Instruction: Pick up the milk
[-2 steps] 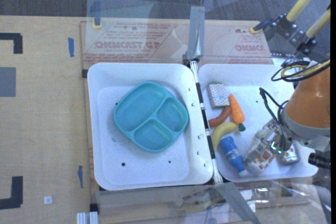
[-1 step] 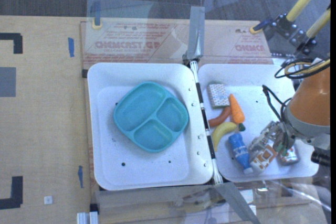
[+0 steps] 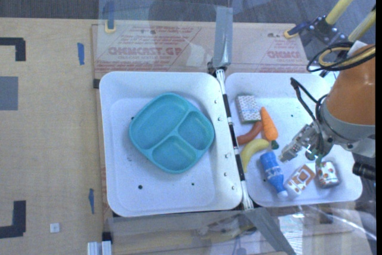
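Note:
The milk (image 3: 300, 179) is a small white and orange carton lying tilted near the front of the right bin (image 3: 352, 191). It rests between a blue bottle (image 3: 273, 173) on its left and a small can (image 3: 326, 174) on its right. My gripper (image 3: 305, 150) hangs just behind the carton, at the end of the grey arm with the orange band. I see nothing held in it, and the carton lies on the bin floor.
Further left in the right bin lie a banana (image 3: 253, 150), a red sausage (image 3: 249, 135), a carrot (image 3: 268, 123) and a small patterned box (image 3: 246, 107). The left bin (image 3: 119, 188) holds a blue divided plate (image 3: 172, 132). Black cables loop beside the wrist.

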Robot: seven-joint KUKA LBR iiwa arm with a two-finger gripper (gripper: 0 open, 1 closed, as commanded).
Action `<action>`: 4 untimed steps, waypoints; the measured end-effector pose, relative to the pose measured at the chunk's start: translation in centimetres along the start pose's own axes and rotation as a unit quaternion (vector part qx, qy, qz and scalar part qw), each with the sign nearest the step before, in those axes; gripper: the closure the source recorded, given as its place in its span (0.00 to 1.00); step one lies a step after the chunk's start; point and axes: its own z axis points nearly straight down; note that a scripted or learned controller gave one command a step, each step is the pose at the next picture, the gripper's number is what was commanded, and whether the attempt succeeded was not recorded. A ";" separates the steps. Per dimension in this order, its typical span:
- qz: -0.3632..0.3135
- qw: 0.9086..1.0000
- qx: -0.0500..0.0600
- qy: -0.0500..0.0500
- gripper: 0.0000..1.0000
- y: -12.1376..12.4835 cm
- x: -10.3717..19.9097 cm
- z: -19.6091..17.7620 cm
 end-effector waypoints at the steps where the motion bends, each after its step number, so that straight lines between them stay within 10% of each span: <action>1: 0.000 1.000 0.000 0.000 0.00 0.0 0.0 0.0; 3: 0.142 0.990 -0.001 -0.001 0.00 -8.5 -8.3 9.8; 4: 0.143 0.990 -0.002 -0.003 1.00 -8.5 -8.4 8.7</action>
